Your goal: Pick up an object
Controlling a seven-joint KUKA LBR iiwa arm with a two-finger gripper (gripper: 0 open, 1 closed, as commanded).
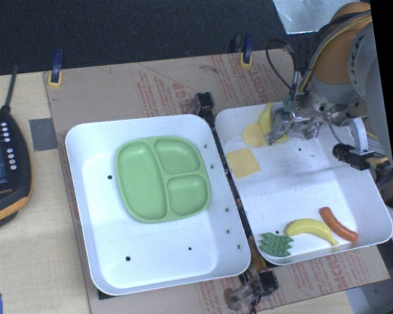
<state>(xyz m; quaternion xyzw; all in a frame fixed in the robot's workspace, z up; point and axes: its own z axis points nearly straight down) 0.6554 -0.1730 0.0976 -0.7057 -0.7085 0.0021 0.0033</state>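
Hovering near the right bin's (382, 223) far rim, gripper (285, 129) crowds yellow pieces (257, 131).

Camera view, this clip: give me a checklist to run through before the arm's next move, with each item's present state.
1. Gripper over the right white bin: ok, at its far end.
2. Target under it: ok, a pale yellow curved piece lies beside the tip.
3. Object held between fingers: cannot tell.
4. Flat yellow square slice apart from the gripper: ok.
5. Yellow toy banana, orange-red sausage and green leafy piece away from the arm: ok, at the near end.
6. Green divided plate in the left white bin: ok.
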